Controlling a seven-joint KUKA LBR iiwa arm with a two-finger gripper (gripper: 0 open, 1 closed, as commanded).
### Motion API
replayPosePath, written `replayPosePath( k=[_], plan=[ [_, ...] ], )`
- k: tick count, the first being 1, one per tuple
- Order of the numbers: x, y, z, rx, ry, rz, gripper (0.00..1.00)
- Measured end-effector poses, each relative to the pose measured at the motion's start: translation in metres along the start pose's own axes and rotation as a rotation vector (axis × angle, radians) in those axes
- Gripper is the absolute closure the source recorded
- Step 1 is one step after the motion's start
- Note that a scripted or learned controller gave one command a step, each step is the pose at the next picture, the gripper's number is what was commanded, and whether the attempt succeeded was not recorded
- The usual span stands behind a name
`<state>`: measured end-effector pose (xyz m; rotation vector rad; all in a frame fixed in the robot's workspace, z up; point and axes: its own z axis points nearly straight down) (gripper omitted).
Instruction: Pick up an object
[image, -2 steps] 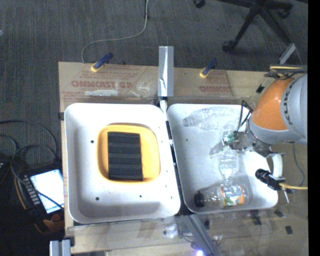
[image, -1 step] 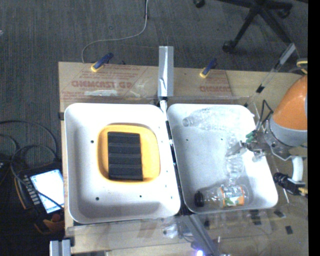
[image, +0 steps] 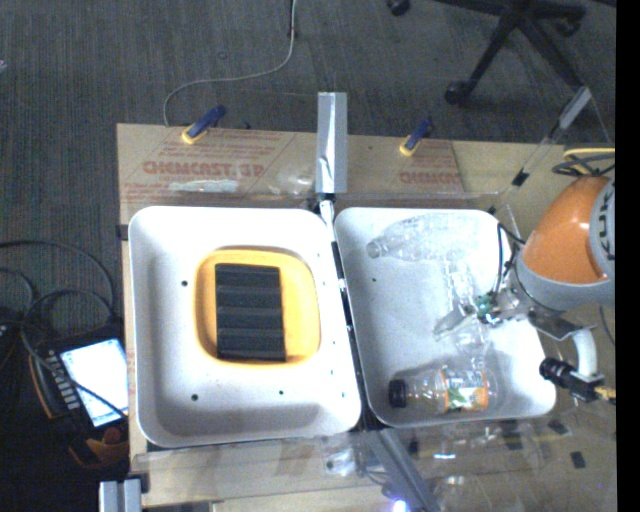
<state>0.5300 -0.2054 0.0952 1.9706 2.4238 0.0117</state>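
Taking the divider post (image: 331, 140) between the two bins as the landmark: far to its left, off the worktop (image: 160, 165), a tablet (image: 92, 378) with a lit screen lies on the dark floor among black cables. Nearer, on the worktop's cardboard sheet, red lettering reads "CHEMCAST", followed by characters too faint to make out, and a blue-and-yellow clamp (image: 203, 124) sits at the back edge above that lettering. The left bin (image: 160, 250), just left of the post, holds a yellow tray (image: 208, 300) carrying a black ribbed block (image: 249, 311). Right of the post, a second clamp (image: 415, 136) sits above more red print, unreadable here. The right bin (image: 385, 330) holds a clear bottle (image: 425, 236) lying at its back and a bottle with orange contents, a black cap and a label (image: 443, 391) lying on its side at the front; the label's writing is too small to read. The gripper (image: 466, 312) hangs over the middle of this bin, between the two bottles, and whether it is open or closed cannot be told. The arm (image: 570, 255) enters at the far right.
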Motion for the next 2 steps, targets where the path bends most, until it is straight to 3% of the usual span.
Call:
replayPosePath(
  k=[1,2],
  plan=[
    [0.000,0.001,-0.009,-0.003,-0.001,-0.001,1.00],
    [0.043,0.080,-0.094,0.019,0.006,0.096,1.00]
  ],
)
